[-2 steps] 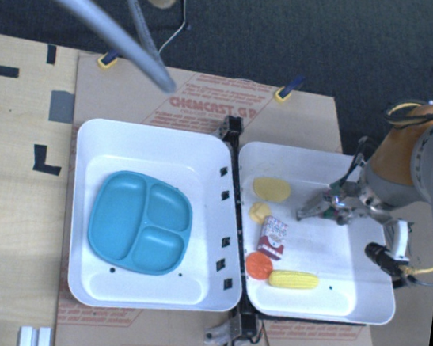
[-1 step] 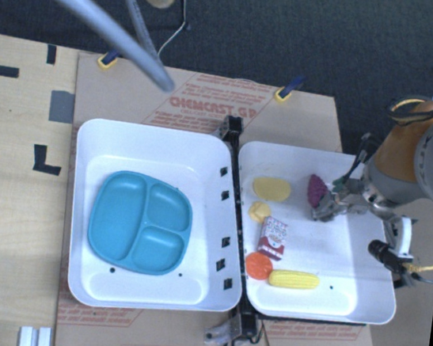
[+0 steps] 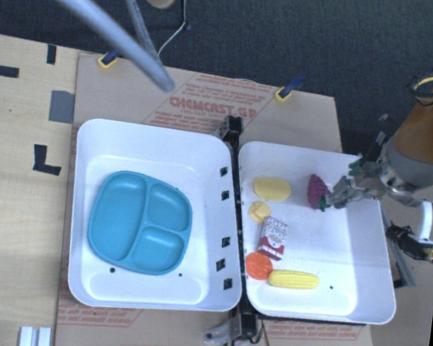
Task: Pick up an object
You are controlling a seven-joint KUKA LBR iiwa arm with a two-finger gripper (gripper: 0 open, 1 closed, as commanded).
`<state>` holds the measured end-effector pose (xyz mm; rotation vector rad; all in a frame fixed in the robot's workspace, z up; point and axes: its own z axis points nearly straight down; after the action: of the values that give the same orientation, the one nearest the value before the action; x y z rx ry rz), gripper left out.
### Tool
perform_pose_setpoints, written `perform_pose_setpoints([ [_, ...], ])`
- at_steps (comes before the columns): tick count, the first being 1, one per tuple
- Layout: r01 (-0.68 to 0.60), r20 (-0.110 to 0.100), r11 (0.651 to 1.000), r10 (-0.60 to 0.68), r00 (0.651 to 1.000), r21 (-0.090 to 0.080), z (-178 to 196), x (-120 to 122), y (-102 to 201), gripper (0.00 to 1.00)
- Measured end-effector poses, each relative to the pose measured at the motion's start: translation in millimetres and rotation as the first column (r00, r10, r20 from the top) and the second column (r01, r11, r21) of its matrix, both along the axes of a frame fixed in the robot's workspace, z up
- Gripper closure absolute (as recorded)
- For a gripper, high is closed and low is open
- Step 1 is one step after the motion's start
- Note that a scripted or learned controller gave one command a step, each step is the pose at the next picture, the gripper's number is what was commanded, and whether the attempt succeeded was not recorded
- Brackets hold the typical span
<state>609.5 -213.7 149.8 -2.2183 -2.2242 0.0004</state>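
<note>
The two-finger gripper [image 3: 339, 195] is poised beside a small purple toy [image 3: 317, 190]; finger spacing cannot be told. A glancing descent could nudge it away.

Grey arm [image 3: 420, 149] low, reaching from right

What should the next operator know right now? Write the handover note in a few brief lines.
Gripper: over the right bin's far side, at the purple toy; grasp unclear.
Also in the right bin: yellow lemon-like toy, small yellow piece, red-and-white packet, orange toy, corn cob.
Left bin: blue divided plate.
Done: nothing visibly lifted.
Left: secure and raise one object.
</note>
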Motion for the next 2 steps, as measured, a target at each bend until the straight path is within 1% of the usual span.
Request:
perform_pose_setpoints([
  [1, -0.001, -0.001, 1.000, 0.001, 1.000, 0.001, 45, 3, 10, 1.00],
  [2, 0.000, 0.000, 1.000, 0.000, 1.000, 0.000, 95, 5, 11, 1.00],
])
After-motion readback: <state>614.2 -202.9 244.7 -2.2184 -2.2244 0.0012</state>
